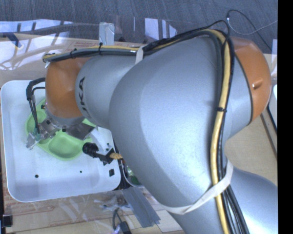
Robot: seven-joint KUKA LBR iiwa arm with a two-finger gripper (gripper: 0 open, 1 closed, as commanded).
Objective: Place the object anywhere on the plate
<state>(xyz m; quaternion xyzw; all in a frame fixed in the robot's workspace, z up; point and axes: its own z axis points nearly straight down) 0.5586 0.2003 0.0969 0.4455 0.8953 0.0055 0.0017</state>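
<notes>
A light green plate (63, 144) lies in the left white bin (53, 184), mostly hidden under the arm's wrist. My gripper (35, 138) reaches down over the plate's left edge; its metal tips show beside the green rim. The orange band (63, 89) and grey wrist cover the plate's upper part. Whatever object belongs to the task is hidden from me, and the space between the fingers is too small and blurred to read.
The huge grey arm (185, 121) covers the right bin and most of the view. A black cable fitting (90, 150) hangs by the plate's right side. The left bin's floor lies bare toward the front. Taped paper lines the bench's far edge (34, 28).
</notes>
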